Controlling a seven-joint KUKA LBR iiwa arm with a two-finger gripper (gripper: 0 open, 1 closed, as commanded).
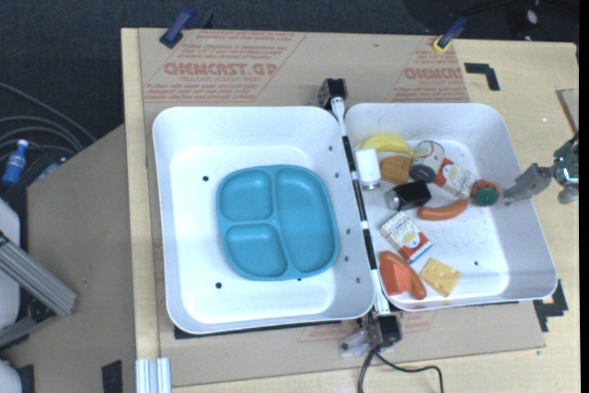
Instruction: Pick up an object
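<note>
The right bin point(515, 267) holds several small toy items. Among them are a yellow banana point(386, 144), a white cylinder point(368, 167), a black block point(410, 194), an orange sausage point(443, 211), a red-and-white packet point(453, 175), a small carton point(406, 236), a yellow cheese wedge point(441, 276) and an orange piece point(400, 276). A green-and-red ball point(485, 193) lies nearest the gripper. My gripper point(543, 179) hangs at the right rim of this bin, just right of the ball and apart from it, with nothing seen in it.
The left bin point(184, 152) carries a blue divided plate point(276, 221) in its middle. A black hinge strip point(354, 198) runs between the two bins. Bare white floor shows in the right bin's lower right part.
</note>
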